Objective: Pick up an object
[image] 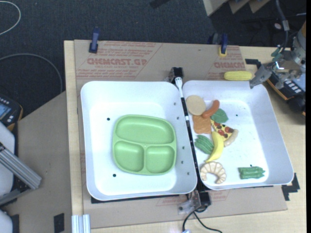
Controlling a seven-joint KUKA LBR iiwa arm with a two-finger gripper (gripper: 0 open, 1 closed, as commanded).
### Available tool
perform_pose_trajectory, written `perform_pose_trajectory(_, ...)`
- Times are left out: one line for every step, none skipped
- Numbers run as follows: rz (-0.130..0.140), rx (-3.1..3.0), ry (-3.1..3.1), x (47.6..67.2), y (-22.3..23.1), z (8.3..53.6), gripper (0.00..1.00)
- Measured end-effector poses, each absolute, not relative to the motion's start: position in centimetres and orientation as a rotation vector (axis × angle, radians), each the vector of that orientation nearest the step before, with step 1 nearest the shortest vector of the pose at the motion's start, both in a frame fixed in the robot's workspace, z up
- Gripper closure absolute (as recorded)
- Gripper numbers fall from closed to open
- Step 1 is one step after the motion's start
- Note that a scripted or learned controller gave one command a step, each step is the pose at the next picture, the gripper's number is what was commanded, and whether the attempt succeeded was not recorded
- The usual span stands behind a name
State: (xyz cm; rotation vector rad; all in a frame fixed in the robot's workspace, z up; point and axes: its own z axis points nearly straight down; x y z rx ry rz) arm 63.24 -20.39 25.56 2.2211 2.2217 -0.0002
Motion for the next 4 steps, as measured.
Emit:
perform_pose_trajectory(-0.012,2.235,2.233,52.9,-16.1,16.0,0.00)
perform_pose_trajectory(0.010,2.214,2.207,53.5,-10.3,9.8,0.00)
perform_pose_trajectory(0.007,2.216,2.215,53.3,-10.0,10.4,1.00)
perform_pose_trajectory(0.016,2.209,2.223,49.6,-4.8,24.6,1.00)
